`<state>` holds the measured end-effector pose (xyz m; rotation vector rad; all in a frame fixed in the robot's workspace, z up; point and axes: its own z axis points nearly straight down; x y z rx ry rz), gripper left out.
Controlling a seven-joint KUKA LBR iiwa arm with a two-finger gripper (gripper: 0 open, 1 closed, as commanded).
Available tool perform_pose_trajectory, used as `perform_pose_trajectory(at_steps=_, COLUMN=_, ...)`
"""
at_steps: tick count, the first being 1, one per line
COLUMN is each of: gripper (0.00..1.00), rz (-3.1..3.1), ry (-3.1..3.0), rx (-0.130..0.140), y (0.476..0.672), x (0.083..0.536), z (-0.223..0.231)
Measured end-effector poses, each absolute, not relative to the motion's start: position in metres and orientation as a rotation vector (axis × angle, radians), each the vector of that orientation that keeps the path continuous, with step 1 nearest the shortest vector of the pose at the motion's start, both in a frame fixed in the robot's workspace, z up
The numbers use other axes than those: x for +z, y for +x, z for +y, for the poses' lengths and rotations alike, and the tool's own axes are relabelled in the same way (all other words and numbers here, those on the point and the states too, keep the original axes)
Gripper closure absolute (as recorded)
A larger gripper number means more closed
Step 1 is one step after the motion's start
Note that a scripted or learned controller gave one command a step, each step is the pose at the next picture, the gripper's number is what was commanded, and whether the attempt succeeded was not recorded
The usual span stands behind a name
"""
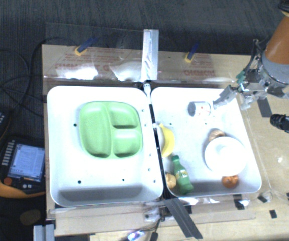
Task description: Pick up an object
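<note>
Gripper [219, 100]: reaching in from the upper right of the frame, its tip hanging over the upper part of the right bin; whether it is spread or pressed together cannot be told, the tip being too small and slanted.
Nearest object: a small white cup [198, 108] is lying on its side in the upper middle of the right bin, just beside the gripper tip; touching or apart cannot be told.
Handling, cup: probably light, stiff and smooth; likely rolling if nudged, so a grip across the body or over the rim is looking safest.
Right bin [252, 149]: holding the cup, a white bowl [225, 154] turned mouth down at centre right, a brownish piece [215, 133] peeking from the bowl's upper edge, an orange ball [229, 181] at the lower right, a banana [167, 140] along the left wall, a green bottle [182, 175] lying below the banana, and a small tan object [170, 181] touching the bottle.
Handling, others: the bowl is looking wide and slick, a poor fit for two fingers; the banana and bottle are sitting tight to the wall, leaving little room.
Left bin [64, 149]: holding a green divided tray [111, 128], lying flat in the middle.
</note>
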<state>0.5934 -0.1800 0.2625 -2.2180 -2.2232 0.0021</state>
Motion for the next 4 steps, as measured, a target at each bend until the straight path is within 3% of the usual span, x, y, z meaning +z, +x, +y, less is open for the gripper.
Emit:
perform_pose_trajectory(at_steps=1, gripper=0.00, rz=-2.463, ry=-1.948, rx=0.002, y=0.610, x=0.154, z=-0.167)
perform_pose_trajectory(at_steps=2, gripper=0.00, rz=-2.651, ry=-1.682, rx=-0.001, y=0.551, x=0.134, z=-0.116)
perform_pose_trajectory(at_steps=3, gripper=0.00, rz=-2.946, ry=-1.093, rx=-0.001, y=0.623, x=0.151, z=-0.106)
perform_pose_trajectory(at_steps=4, gripper=0.00, rz=-2.816, ry=-1.395, rx=0.000, y=0.537, x=0.289, z=-0.096)
